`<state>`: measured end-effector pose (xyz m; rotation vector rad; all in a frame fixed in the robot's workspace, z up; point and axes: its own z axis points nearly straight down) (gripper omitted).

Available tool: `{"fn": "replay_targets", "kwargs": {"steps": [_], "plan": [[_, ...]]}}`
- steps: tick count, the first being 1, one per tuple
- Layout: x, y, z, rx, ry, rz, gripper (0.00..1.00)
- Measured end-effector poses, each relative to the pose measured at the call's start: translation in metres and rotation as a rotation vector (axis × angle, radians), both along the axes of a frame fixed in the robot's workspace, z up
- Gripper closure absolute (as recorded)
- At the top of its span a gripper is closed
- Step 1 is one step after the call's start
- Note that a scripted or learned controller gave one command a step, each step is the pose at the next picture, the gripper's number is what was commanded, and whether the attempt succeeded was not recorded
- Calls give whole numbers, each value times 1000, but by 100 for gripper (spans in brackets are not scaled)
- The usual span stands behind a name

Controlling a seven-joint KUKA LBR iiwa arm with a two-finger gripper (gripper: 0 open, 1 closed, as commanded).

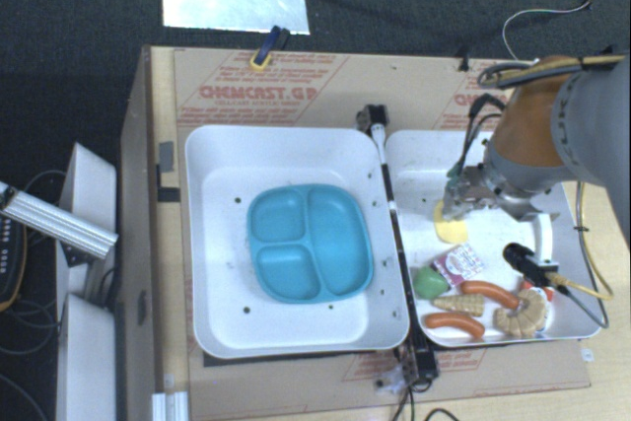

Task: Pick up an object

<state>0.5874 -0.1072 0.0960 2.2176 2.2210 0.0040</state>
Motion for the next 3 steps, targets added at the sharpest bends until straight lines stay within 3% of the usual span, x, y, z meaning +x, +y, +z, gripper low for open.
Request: {"fn": "replay_targets", "kwargs": {"steps": [1, 2, 3], "plan": [[0, 0, 0, 0, 0, 1, 0], [-18, 11, -12, 0, 4, -1, 0], [-16, 10, 0, 0, -2, 0, 100]]}}
